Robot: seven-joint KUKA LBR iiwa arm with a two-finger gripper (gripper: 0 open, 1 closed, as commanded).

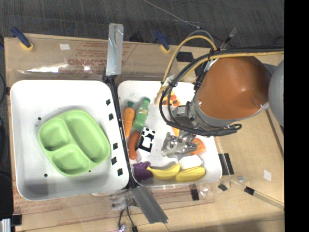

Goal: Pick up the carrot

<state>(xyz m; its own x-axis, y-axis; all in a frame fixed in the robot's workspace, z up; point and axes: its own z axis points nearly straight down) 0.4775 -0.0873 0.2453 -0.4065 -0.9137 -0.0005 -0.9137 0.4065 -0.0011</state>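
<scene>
The carrot is orange and lies lengthwise along the left wall of the right bin, just left of a green bottle. A darker orange-red piece lies right below it. My gripper hangs over the middle of the right bin, well to the right of the carrot and apart from it. An orange item peeks out beside and beneath the gripper. The arm's orange band hides the bin's right part.
A black-and-white cube sits between carrot and gripper. A purple eggplant, a banana and a yellow piece line the right bin's front edge. The left bin holds a green divided plate.
</scene>
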